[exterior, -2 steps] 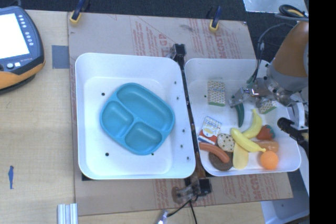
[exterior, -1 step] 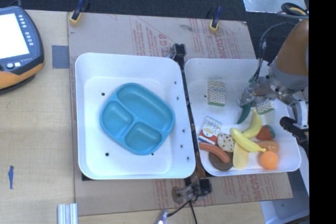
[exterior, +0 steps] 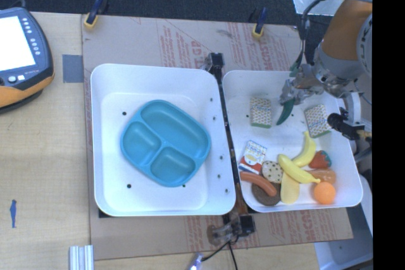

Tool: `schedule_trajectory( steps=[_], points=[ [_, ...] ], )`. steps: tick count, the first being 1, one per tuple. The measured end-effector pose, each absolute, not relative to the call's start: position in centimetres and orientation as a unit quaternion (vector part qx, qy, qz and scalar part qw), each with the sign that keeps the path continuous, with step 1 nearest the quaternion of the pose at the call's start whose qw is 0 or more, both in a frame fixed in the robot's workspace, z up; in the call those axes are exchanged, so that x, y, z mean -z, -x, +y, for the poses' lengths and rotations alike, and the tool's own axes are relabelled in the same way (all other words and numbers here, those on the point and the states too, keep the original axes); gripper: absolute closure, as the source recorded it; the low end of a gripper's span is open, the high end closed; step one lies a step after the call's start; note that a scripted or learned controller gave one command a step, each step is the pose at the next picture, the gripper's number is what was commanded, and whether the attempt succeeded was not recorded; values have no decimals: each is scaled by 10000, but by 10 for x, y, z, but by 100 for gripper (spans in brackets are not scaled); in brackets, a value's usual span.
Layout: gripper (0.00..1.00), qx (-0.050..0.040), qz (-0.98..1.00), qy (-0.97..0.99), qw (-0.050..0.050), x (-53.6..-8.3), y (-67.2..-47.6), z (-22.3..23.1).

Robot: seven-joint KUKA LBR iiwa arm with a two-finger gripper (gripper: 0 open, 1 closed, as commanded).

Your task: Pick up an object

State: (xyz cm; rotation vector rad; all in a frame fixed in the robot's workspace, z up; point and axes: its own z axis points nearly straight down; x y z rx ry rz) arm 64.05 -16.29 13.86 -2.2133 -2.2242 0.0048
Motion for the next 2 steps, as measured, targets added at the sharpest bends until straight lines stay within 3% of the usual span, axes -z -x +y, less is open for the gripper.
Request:
schedule_trajectory(
  steps=[1,2],
  points=[
    [100,-33,-7096,7046,25,-122,-634,-141],
    [100,-29,-7101,7041,18,-190,-605,-70]
  ],
)
